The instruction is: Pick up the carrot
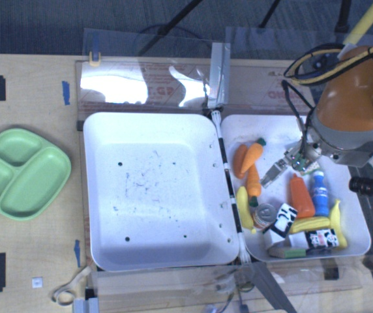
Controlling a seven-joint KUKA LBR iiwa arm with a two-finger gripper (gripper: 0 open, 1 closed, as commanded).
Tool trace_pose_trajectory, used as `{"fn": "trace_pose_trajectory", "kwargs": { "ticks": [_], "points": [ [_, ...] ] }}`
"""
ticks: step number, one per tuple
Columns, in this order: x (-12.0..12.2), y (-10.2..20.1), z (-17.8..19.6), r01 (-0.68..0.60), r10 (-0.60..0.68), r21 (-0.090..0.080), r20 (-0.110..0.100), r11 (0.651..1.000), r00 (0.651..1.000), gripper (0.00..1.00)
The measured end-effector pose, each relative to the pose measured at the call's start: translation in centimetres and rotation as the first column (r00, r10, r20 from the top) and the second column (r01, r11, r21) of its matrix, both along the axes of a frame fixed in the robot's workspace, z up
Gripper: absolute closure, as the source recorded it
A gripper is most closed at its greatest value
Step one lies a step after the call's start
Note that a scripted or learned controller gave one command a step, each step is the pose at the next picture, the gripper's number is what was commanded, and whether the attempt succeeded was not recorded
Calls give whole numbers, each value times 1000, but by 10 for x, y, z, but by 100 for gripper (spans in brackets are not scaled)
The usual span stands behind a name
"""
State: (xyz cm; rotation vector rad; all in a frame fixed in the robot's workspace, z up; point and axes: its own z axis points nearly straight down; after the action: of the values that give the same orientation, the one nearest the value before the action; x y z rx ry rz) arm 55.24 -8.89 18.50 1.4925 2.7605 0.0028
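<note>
The carrot (pixel 252 155), orange with a green top, lies tilted in the upper left part of the right bin (pixel 356 243). Two more orange carrot-like pieces flank it, one to its left (pixel 240 161) and one just below (pixel 254 181). My gripper (pixel 278 169) hangs over the right bin, a short way right of the carrot and slightly lower, pointing down-left toward it. It does not touch the carrot, and I see nothing in its grasp. The grey wrist with its orange band (pixel 346 103) rises behind it at the right.
The right bin also holds an orange bottle (pixel 300 196), a blue bottle (pixel 318 191), two yellow bananas (pixel 242 208) (pixel 323 225), a can (pixel 263 214) and a black-and-white item (pixel 282 219). The left bin (pixel 108 135) adjoins it. A green divided tray (pixel 22 173) sits far left.
</note>
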Motion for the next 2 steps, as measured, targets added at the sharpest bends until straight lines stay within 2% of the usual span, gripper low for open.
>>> {"fn": "trace_pose_trajectory", "kwargs": {
  "ticks": [1,2],
  "points": [
    [-7,-10,-65,-106,106,1,-3,994,994,0],
    [58,-12,-89,-360,360,-5,11,933,933,0]
  ]
}}
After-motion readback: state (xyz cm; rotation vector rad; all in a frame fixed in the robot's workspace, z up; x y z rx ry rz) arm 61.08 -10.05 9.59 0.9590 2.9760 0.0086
